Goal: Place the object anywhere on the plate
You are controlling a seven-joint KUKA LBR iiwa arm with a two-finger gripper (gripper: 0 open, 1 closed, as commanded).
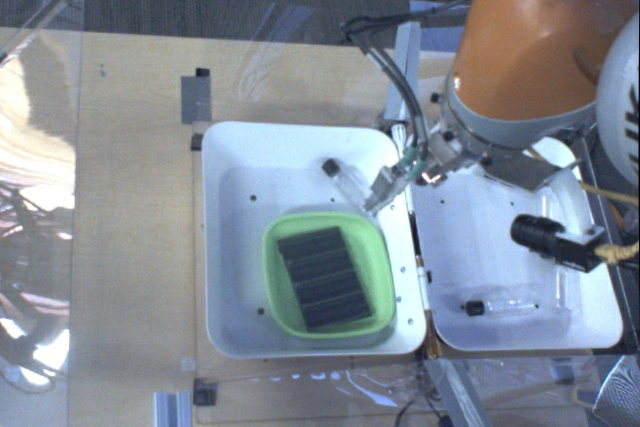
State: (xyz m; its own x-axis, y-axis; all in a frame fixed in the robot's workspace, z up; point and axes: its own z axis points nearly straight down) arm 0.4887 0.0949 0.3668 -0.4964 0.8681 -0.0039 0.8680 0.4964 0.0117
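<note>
A green plate (275,260) sits in the left bin (225,215), toward its front. A dark grey ridged block (323,277) lies flat on the plate, slightly slanted, filling most of its middle. My gripper (384,187) hangs over the left bin's right side, just above and beyond the plate's far right corner, apart from the block. Nothing shows in the gripper. The arm's orange band (530,20) looms over the right bin.
A small clear vial with a black cap (338,174) lies in the left bin just left of the gripper. Another clear vial with a black cap (498,305) lies near the front of the right bin (470,245). The bins' shared wall (415,255) runs right of the plate.
</note>
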